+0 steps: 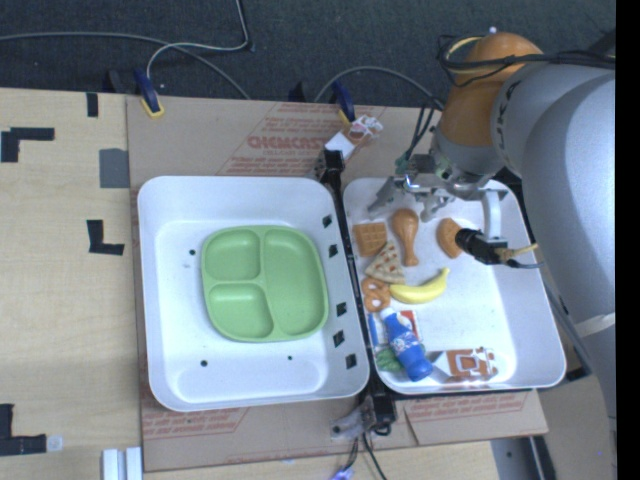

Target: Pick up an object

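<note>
My gripper [408, 199] hangs over the far end of the right bin [520, 313], its fingers spread and open. Just in front of it lies a brown toy drumstick [405, 232], its narrow end reaching up between the fingertips; I cannot tell whether they touch it. Left of the drumstick are an orange waffle square [369, 236], a pizza slice [385, 262] and a small pretzel [376, 293]. Mid-bin lies a yellow banana [421, 288], and a blue bottle [405, 346] rests near the front.
A green divided plate [265, 281] sits in the left bin [170, 218]. A brown rounded piece [449, 236] lies right of the drumstick. An orange-and-white flat item [470, 363] is at the right bin's front. The grey arm covers the right side.
</note>
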{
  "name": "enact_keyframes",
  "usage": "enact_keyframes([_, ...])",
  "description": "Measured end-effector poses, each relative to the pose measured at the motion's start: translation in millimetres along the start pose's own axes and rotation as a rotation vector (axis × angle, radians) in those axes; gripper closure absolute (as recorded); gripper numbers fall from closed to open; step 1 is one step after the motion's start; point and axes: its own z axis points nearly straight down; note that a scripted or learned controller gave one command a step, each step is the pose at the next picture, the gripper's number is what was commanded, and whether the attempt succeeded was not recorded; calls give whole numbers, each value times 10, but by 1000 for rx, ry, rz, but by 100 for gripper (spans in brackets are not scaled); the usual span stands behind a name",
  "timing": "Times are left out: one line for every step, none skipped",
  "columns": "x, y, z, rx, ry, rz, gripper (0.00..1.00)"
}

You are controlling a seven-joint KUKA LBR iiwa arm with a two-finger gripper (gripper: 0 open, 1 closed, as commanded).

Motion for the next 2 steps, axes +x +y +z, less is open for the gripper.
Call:
enact_keyframes([34, 36, 394, -12, -2, 0, 0])
enact_keyframes([41, 9, 336, -1, -2, -2, 100])
